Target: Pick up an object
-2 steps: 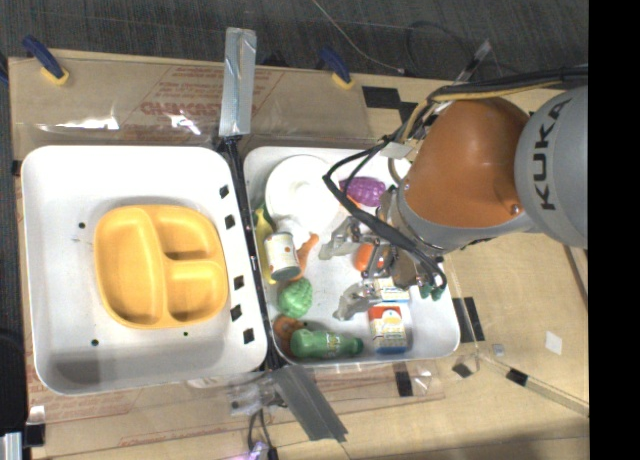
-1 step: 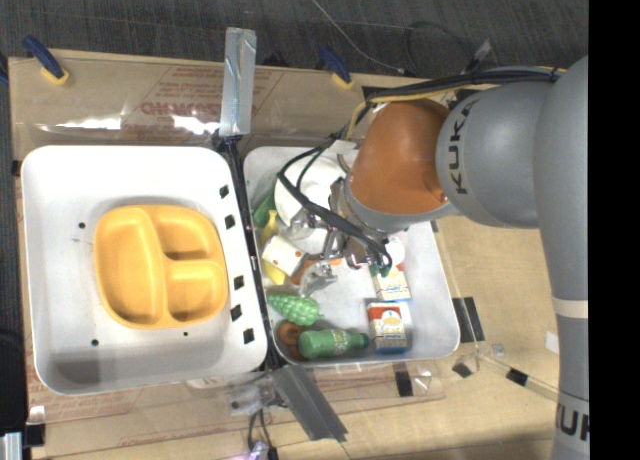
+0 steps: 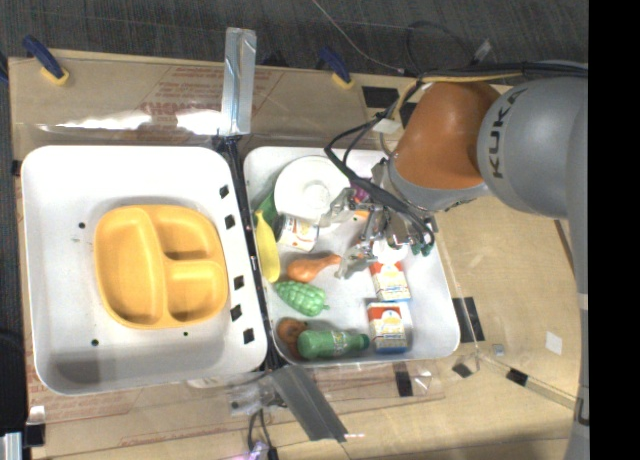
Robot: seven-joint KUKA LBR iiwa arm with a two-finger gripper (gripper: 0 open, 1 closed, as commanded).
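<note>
Carrot, the orange toy one, looks to me like the likeliest pick: it lies on the floor of the right bin near the middle, just beside and left of the gripper. I judge it light, hard and smooth plastic, apt to roll or squirt out of a pinch, so I would take it across its thick middle rather than at the tapered end. Around it the bin is crowded: a yellow banana against the left wall, a knobbly green vegetable just below, a green bottle along the bottom, two small cartons to the right, and a white cup above. The left bin holds a yellow divided tray. My arm reaches in from the right, orange band over the bin's upper right corner, wrist pointed down into the clutter. Whether the fingers are open or closed I cannot tell; nothing is visibly between them.
</note>
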